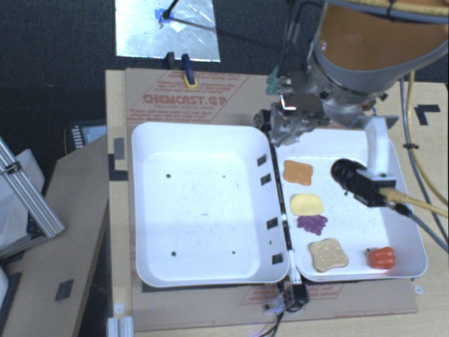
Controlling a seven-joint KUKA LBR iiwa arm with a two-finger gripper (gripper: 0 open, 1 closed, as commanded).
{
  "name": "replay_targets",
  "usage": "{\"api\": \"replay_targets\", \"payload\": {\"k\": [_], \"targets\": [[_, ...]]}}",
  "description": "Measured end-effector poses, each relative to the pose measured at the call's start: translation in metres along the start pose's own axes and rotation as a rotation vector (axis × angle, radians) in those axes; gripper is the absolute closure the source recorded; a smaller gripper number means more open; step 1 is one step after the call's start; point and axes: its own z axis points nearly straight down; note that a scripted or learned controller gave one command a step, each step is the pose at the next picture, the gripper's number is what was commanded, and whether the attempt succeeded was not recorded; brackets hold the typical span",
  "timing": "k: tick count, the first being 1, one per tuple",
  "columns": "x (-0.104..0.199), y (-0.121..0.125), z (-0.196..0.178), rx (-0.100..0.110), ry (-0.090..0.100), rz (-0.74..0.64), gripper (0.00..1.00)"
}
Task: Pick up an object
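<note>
Several small toy foods lie in the right bin (pixel 354 220): an orange slab (pixel 298 173), a yellow lump (pixel 306 204), a purple grape cluster (pixel 312 223), a tan cracker-like slice (pixel 328 254) and a red piece (pixel 381 258) in the near right corner. My gripper (pixel 286 126) hangs over that bin's far left corner, beyond the orange slab and apart from it. Nothing shows in its grasp. The arm's bulky orange-banded wrist (pixel 379 27) covers the bin's far edge.
The left bin (pixel 203 130) lies beside the right one, with a row of clips (pixel 270 202) along the shared wall. A black cylinder on a white bracket (pixel 358 181) sticks out from the arm over the right bin. Cables (pixel 421 206) trail to the right.
</note>
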Motion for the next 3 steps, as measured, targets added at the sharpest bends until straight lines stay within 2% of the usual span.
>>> {"api": "replay_targets", "payload": {"k": [1, 2, 3], "targets": [[0.05, -0.007, -0.07, 0.0, 0.001, 0.001, 1.0], [0.104, 0.068, -0.063, 0.005, -0.003, 0.002, 1.0], [0.029, 0.047, -0.066, 0.005, -0.004, 0.015, 1.0]]}}
